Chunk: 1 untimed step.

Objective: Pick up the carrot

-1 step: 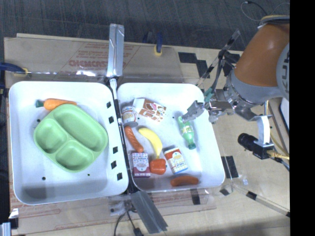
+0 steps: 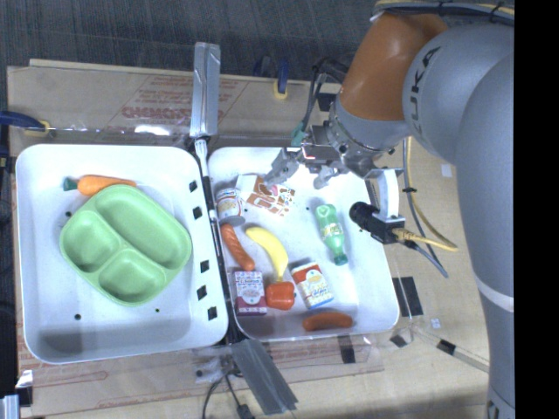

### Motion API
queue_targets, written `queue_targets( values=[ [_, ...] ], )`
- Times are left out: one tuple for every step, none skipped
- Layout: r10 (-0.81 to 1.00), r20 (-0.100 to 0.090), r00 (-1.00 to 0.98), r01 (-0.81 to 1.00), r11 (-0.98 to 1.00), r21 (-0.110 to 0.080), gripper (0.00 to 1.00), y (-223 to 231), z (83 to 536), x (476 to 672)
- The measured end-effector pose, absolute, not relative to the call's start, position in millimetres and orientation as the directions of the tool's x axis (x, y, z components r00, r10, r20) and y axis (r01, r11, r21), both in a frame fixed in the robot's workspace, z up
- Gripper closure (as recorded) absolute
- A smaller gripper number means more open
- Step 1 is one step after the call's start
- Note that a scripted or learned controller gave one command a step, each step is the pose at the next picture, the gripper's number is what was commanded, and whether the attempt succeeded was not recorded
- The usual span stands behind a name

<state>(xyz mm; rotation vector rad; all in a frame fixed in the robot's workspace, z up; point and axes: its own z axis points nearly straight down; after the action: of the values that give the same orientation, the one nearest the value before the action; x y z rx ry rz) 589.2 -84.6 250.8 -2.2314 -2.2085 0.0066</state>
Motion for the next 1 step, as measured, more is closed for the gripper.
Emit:
queue_targets(
  values=[
    [1.0, -0.001, 0.007, 1.0, -0.007, -0.006, 1.0, -84.5, 260.3, 589.5]
  ],
)
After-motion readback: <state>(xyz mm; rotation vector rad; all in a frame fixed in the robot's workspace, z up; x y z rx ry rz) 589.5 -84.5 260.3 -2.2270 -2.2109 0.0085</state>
